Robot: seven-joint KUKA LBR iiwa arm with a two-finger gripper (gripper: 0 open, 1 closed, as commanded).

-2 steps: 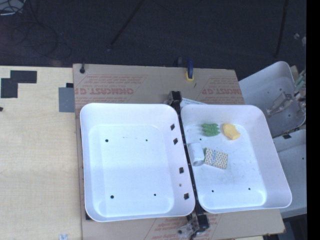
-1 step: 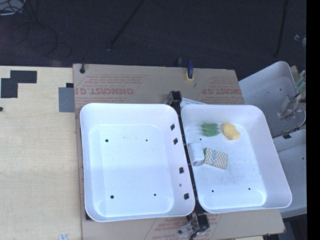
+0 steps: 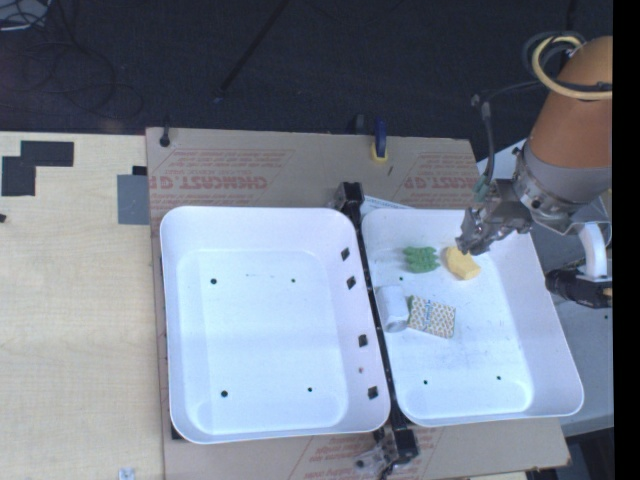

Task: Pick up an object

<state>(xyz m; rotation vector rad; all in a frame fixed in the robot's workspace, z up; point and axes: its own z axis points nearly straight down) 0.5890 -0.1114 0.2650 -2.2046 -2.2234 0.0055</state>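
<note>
Two shallow white bins sit side by side on a cardboard-covered board. The left bin (image 3: 262,323) shows bare white floor with a few small dark dots. The right bin (image 3: 520,368) holds four small things, all in its upper left part.

Arm (image 3: 575,128) comes in from the right, grey with the orange section high near the frame's top right corner, cables looped over it. Gripper (image 3: 475,240) hangs low over the right bin's upper area, pointing down and to the left.

Yellow object (image 3: 461,263): a small rounded lump, lying on the bin floor directly under the gripper tip. The tip looks to be touching or just above its upper edge; I cannot tell which. The fingers merge into one dark shape from here, so I cannot tell how wide they stand or whether they grip anything.

Green object (image 3: 421,259): small and knobbly, just left of the yellow one, apart from it.

White object (image 3: 395,308): a short pale piece near the bin's left wall, below the green one.

Patterned packet (image 3: 432,317): flat and squarish with speckled print, tilted, touching or just beside the white piece on its right.

A blue and yellow clamp (image 3: 380,140) stands at the board's far edge
</note>
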